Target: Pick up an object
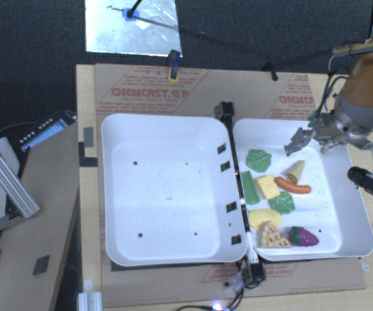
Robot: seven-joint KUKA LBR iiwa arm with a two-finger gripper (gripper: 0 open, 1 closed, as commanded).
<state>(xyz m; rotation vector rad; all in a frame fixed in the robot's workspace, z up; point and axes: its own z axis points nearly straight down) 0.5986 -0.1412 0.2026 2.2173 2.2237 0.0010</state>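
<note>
The right bin (357, 233) holds several toy foods: a green leafy piece (259, 160), a tan cone (295, 170), an orange sausage (294, 187), a yellow block (267, 187), a second green piece (282, 203), a waffle wedge (274, 238) and purple grapes (305, 237). My gripper (312, 144) hangs over the bin's far part, above and just behind the cone. Its two grey fingers (296, 141) stand apart with nothing between them. The arm comes in from the upper right.
The left bin (167, 186) lies beside the right one, with black clips (231, 180) along the shared edge. A long green strip (249, 188) lies by that edge. A metal frame (4, 180) stands at the left.
</note>
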